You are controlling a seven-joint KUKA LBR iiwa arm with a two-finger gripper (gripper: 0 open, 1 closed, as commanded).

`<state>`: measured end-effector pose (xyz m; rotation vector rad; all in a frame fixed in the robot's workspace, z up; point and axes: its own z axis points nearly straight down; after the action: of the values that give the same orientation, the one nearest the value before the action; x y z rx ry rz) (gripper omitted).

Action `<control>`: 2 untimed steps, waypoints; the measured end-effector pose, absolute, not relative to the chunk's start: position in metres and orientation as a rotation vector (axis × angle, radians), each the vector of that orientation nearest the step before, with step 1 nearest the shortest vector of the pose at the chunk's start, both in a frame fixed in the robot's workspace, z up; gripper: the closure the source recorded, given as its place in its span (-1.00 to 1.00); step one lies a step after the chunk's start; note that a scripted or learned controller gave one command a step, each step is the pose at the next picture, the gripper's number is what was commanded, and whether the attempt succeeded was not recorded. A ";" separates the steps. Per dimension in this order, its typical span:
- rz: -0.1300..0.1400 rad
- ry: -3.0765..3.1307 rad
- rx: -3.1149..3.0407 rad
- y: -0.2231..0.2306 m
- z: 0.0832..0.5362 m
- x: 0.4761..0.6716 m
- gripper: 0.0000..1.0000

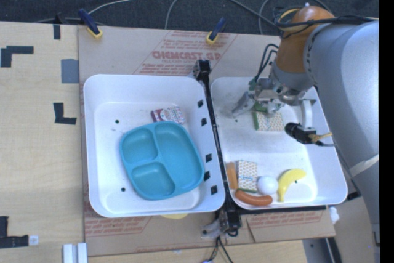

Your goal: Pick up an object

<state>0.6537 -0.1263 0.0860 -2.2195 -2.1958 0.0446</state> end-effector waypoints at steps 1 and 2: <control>0.044 -2.187 -2.202 -0.146 0.085 0.661 -1.00; 0.046 -2.188 -2.205 -0.145 0.085 0.661 -1.00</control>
<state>0.6607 -0.1446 0.0855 -2.2052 -2.1884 0.0460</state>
